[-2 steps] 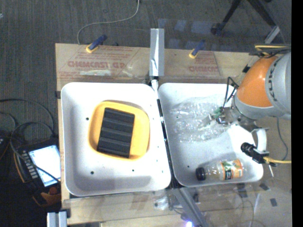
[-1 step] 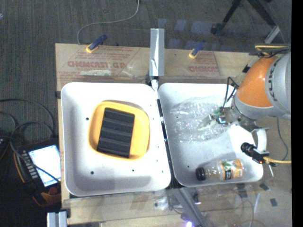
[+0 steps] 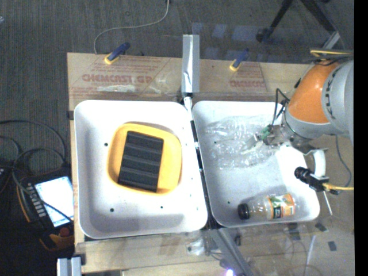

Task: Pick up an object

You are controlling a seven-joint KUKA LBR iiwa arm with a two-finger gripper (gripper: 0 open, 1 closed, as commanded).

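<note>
**Robot arm reaching over the right bin beside a crumpled clear plastic bottle**

Seen from above at a slant, a wooden bench [image 3: 86, 76] carried two shallow white bins set side by side. The left bin [image 3: 92, 206] held a yellow dish [image 3: 174, 154] with rounded corners, lying near the middle. A black ridged rectangular block [image 3: 141, 160] rested flat on top of the dish, tilted slightly against the bin's edges.

The right bin [image 3: 241, 186] held two things. A crumpled clear plastic bottle [image 3: 233, 142] lay across its upper half, hard to make out against the white floor. A small bottle [image 3: 267, 207] with a black cap and an orange and green label lay on its side near the front edge, cap pointing left, well apart from the clear one.

The grey arm [image 3: 339, 99], with its orange band, came in from the right over the upper right part of the right bin. The gripper [image 3: 271, 135] sat at the right end of the crumpled bottle, just beside or touching it; which could not be told. Its tip was small and dark against the clutter there, so it could not be told whether it was released, clenched or grasping anything.

Two blue and yellow clamps [image 3: 117, 52] gripped the bench's far edge.
</note>
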